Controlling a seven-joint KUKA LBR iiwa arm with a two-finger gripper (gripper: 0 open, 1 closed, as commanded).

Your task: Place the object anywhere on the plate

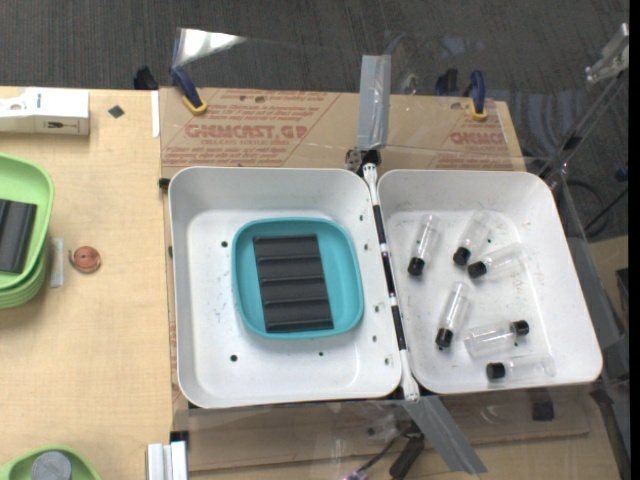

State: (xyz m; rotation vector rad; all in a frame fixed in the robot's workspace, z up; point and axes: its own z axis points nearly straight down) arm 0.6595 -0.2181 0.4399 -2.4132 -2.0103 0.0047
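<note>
The scene is evenly and brightly lit from overhead; no hard-edged shadows are cast. Soft shading is observed along the inner walls of the shallow white plastic left bin (200,298), strongest at its near corners. The square teal plate (345,268) is rendered without glare. Faint highlights are noted on the clear glass vials with black caps (455,313), whose transparent bodies are poorly separated from the shallow white plastic right bin (560,268). A bright reflection is recorded on the clear plastic sheet (205,43) at far left. Overall sharpness is moderate; fine detail is slightly soft. The dark grey floor (300,8) is dim.
</note>
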